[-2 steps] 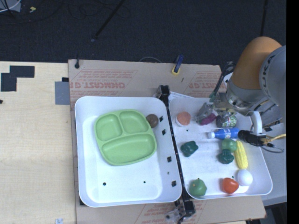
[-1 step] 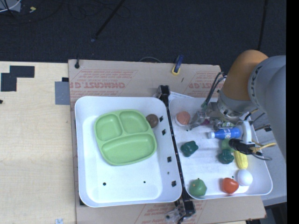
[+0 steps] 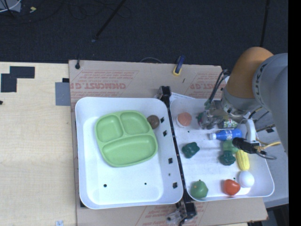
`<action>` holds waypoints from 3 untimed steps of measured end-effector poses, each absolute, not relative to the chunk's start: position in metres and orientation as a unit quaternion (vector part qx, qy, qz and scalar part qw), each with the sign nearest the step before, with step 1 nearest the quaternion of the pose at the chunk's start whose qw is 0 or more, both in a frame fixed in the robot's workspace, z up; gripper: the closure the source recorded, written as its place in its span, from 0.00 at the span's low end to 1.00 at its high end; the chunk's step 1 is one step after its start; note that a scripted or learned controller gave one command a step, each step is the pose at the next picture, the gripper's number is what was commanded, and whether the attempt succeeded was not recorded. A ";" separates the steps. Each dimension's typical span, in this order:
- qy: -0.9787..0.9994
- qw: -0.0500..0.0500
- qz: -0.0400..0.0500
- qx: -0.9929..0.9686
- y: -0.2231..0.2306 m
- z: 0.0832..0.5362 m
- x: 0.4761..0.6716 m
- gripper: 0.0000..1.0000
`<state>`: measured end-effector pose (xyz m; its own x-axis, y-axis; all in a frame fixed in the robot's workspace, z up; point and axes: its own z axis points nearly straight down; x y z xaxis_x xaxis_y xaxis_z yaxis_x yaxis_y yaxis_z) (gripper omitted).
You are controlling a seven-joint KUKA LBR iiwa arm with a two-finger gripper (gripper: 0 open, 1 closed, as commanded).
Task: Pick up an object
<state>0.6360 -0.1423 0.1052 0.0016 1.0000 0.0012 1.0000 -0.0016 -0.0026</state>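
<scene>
White bins (image 3: 89,126) — pincer (image 3: 207,120) low, perhaps near pink ball (image 3: 184,119).

Two white bins sit side by side on a cardboard sheet (image 3: 117,81). The left bin (image 3: 89,182) holds a green divided plate (image 3: 126,138), with a small brown ball (image 3: 153,121) just beside the plate's upper right corner. In the right bin (image 3: 207,161), the gripper (image 3: 208,120) hangs low at the upper middle, a pink round piece (image 3: 184,119) just left of it and a blue tube (image 3: 227,134) just below and to its right. Farther below the gripper lie a dark green piece (image 3: 190,149), a corn cob (image 3: 242,159), a white egg (image 3: 246,178), a tomato (image 3: 231,187) and a green pepper (image 3: 199,189).
</scene>
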 end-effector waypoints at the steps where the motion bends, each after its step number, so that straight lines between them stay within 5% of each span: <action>1: -0.705 -0.002 -0.001 -0.709 -0.143 0.167 0.630 1.00; 2: -0.707 -0.002 -0.001 -0.707 -0.144 0.231 0.629 1.00; 3: -0.707 0.000 0.000 -0.707 -0.144 0.227 0.629 1.00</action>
